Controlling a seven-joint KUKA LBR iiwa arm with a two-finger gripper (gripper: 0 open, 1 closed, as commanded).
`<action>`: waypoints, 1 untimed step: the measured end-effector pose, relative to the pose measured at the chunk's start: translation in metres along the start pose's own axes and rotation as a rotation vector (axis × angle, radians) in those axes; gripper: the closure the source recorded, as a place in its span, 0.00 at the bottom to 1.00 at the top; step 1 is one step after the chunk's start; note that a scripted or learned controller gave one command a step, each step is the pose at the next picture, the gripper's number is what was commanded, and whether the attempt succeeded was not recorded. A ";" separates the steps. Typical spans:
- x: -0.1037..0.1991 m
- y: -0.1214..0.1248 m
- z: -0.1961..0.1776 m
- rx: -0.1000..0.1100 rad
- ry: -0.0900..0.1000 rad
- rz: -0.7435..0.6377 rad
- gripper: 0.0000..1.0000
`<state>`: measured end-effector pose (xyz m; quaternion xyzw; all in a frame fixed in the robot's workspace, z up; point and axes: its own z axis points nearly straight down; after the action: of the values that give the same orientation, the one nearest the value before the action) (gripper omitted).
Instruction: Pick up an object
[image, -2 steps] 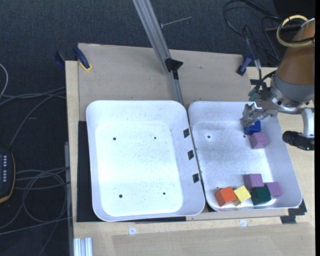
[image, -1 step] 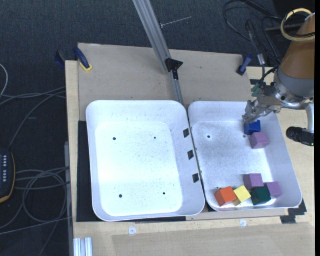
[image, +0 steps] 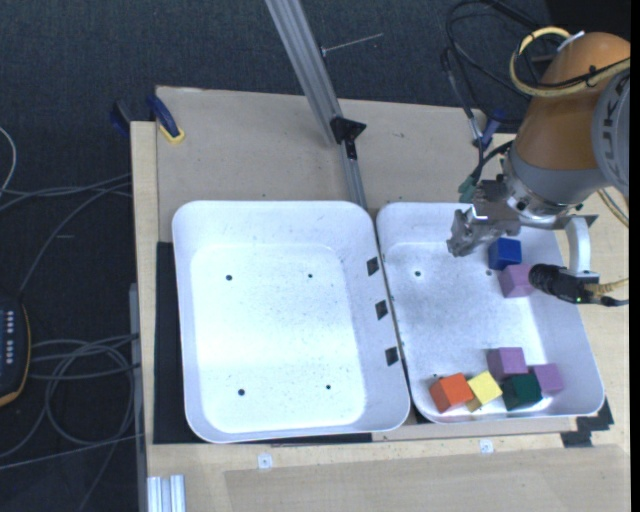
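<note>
My gripper (image: 464, 241) hangs over the back part of the right bin (image: 440, 300), just left of a blue block (image: 506, 250). A purple block (image: 517, 281) lies right in front of the blue one. Along the bin's front edge sit an orange block (image: 452, 390), a yellow block (image: 484, 387), a purple block (image: 507, 361), a dark green block (image: 521, 392) and another purple block (image: 547, 377). I see nothing held under the gripper.
The left bin (image: 270, 320) lies beside the right one, with black clips (image: 381, 308) along the shared rim. A slanted metal pole (image: 320, 90) rises behind the bins. A black cable connector (image: 560, 281) hangs off the wrist over the right bin's right side.
</note>
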<state>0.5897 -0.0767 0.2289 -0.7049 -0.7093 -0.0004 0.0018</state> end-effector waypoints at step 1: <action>0.058 -0.016 -0.010 0.000 0.001 -0.001 1.00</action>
<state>0.5738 -0.0193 0.2395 -0.7044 -0.7098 -0.0008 0.0018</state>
